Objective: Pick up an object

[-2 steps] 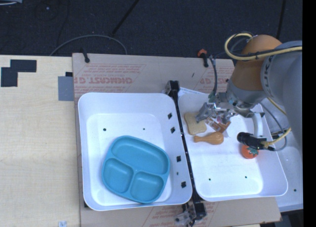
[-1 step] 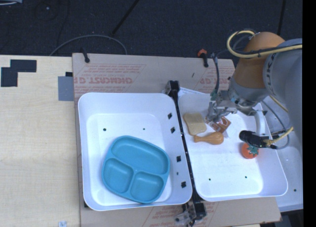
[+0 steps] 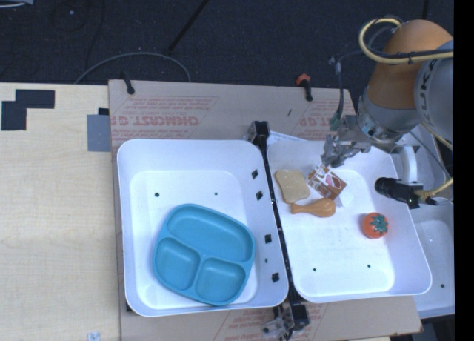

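We see a small brown-and-white packet (image 3: 326,182) in the right bin (image 3: 415,273), near that bin's far edge, directly under the gripper (image 3: 332,156); its printing is too small for us to read. Whether the jaws are released or clenched on the packet we cannot tell. Just beside the packet, toward the divider between the bins, lies a tan bread slice (image 3: 292,184), and touching its near side a toy drumstick (image 3: 314,208). A red tomato (image 3: 375,225) with a green top sits apart, near the right bin's right edge.

The left bin (image 3: 137,184) carries a blue divided plate (image 3: 204,253) in its near half, tilted toward the near right corner.

Both bins rest on a cardboard sheet (image 3: 215,106) with red lettering that reads upside down and mirrored from here; we cannot make out the words. The cardboard lies on a pale wooden desk (image 3: 52,213) bearing black and grey patches at its far left edge. Beyond the desk we see dark carpet (image 3: 222,21) with cables across it.
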Available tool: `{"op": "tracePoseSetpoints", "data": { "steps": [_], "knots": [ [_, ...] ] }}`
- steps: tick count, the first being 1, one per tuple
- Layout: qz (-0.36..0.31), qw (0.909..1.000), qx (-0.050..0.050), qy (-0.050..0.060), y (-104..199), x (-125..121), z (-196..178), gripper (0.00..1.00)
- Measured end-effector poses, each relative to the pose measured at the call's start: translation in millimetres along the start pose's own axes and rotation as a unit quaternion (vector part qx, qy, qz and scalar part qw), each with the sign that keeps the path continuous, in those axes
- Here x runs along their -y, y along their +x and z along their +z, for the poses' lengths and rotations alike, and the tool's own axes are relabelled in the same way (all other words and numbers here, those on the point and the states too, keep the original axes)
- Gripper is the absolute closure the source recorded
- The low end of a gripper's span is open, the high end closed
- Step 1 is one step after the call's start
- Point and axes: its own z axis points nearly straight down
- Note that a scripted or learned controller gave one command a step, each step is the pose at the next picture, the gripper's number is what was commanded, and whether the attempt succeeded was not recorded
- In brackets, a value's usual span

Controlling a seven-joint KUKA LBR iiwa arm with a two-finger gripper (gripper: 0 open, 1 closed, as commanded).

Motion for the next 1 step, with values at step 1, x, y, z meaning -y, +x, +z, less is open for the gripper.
{"op": "tracePoseSetpoints", "data": {
  "steps": [1],
  "knots": [
    [0.0, 1.0, 0.0, 0.0, -1.3, -0.5, -36.2, 1.0]
  ]
}}
